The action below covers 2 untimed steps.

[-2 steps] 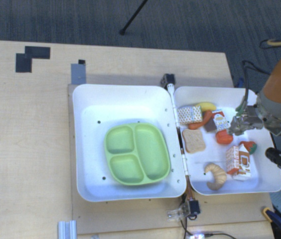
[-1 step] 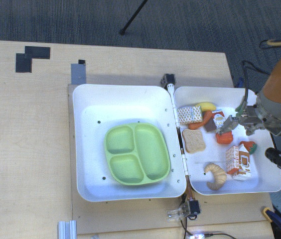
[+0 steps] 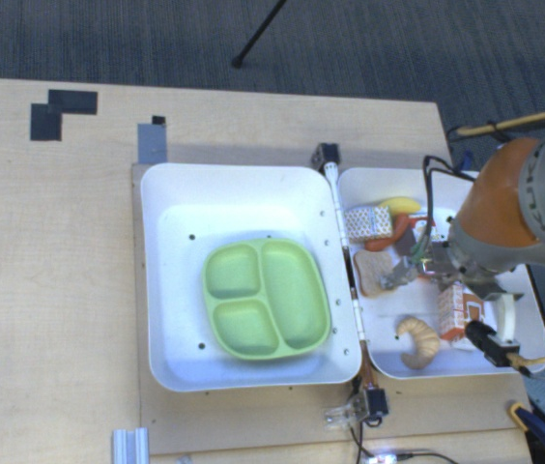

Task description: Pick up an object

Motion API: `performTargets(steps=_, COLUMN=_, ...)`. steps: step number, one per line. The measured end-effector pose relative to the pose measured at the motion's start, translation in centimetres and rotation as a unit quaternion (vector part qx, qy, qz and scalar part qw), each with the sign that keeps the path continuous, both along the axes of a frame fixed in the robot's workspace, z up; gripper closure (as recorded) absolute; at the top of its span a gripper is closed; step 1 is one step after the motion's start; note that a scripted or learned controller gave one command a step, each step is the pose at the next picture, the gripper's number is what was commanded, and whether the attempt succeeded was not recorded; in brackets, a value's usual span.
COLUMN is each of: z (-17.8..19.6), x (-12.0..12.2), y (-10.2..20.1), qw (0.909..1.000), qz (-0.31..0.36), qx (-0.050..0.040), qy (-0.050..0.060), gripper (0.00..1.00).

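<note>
My gripper (image 3: 406, 267) hangs low over the middle of the right bin (image 3: 533, 341), reaching in from the right under the arm's orange band. Its tip is right beside a brown flat slice (image 3: 371, 275) at the bin's left wall; I cannot tell whether they touch. A croissant (image 3: 419, 340) lies toward the front. An orange and white carton (image 3: 453, 314) sits just under the wrist. At the back are a yellow banana (image 3: 403, 204), a grey speckled block (image 3: 367, 222) and a red piece (image 3: 399, 229).
The left bin (image 3: 171, 259) holds a green divided plate (image 3: 267, 298). The ridge between the two bins (image 3: 343, 259) runs close to the gripper's left. A black cable (image 3: 429, 187) loops above the right bin's back.
</note>
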State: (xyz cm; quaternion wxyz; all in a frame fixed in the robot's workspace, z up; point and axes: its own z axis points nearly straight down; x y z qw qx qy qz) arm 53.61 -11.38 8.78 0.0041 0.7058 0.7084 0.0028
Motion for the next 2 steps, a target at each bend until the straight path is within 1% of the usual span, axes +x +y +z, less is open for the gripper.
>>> performTargets(steps=1, z=1.1, x=0.1, y=0.1, qw=1.0, qz=0.002, qx=0.001, qy=-0.001, gripper=1.0)
performTargets(steps=2, z=6.4, x=2.7, y=-5.5, qw=1.0, qz=0.0, qx=0.0001, qy=0.003, gripper=1.0)
